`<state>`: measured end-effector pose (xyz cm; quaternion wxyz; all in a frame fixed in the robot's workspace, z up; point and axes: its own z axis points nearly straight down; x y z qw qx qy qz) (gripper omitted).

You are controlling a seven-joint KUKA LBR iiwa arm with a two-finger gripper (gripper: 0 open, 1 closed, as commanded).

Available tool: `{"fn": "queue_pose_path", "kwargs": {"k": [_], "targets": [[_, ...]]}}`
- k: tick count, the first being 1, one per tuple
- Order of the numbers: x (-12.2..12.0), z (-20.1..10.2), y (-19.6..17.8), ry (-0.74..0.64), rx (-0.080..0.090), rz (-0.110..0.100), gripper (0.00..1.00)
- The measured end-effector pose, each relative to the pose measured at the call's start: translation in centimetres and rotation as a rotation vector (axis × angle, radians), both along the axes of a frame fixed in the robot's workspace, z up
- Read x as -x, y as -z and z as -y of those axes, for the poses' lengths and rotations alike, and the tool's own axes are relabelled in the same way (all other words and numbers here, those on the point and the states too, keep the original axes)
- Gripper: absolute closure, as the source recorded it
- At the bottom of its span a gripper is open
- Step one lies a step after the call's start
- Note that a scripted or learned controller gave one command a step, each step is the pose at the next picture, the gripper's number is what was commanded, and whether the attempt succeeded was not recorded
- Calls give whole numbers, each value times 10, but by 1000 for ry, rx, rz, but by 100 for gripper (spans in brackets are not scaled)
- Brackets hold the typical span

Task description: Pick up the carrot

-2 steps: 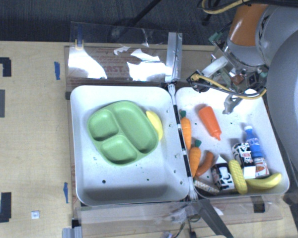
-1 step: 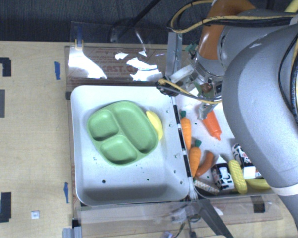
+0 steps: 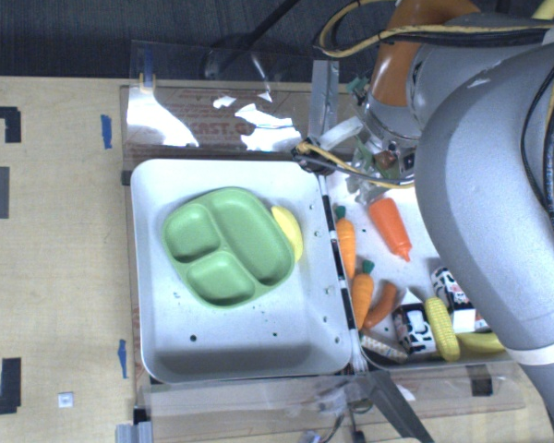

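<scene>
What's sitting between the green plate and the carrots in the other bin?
In the camera view, a yellow piece rests against the green plate; past it come the bin walls, then the carrots just beyond.

One fixed overhead camera looks down slantwise on both bins (image 3: 152, 275).

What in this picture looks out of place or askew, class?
The green divided plate lies turned at an angle in the left bin, with a yellow item tucked at its right edge. In the right bin, carrots and other toy food lie jumbled against the divider.
</scene>
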<state>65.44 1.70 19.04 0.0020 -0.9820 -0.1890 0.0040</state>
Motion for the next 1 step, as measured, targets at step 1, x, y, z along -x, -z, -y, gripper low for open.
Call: {"fn": "queue_pose_path", "kwargs": {"k": [1], "targets": [[24, 25, 7, -54, 1, 1, 100]]}}
